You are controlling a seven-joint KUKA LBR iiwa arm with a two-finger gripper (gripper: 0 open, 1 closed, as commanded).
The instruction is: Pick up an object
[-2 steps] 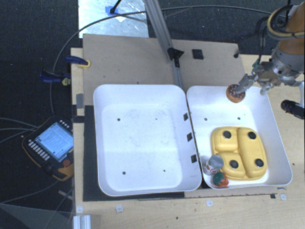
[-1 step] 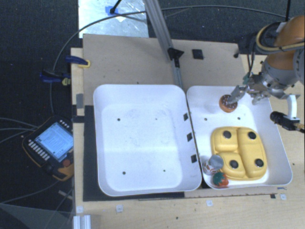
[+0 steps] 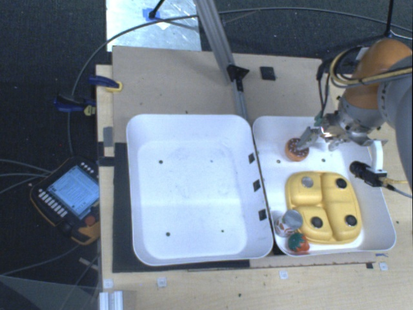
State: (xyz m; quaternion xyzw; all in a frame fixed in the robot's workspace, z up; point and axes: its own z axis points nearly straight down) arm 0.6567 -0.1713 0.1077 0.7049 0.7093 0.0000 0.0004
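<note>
Round toy [image 3: 296, 148] beside gripper [image 3: 308, 138]

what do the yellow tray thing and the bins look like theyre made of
Yellow tray: probably moulded plastic, smooth and slightly glossy, going by its rounded compartments and soft highlights. Right bin and left bin: likely thin formed plastic, white and matte to satin, with rounded corners and raised rims. None of this is certain from the look alone.

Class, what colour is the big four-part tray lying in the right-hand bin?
Yellow. The tray shows clearly in the camera view, with dark spots in its sections.
</note>
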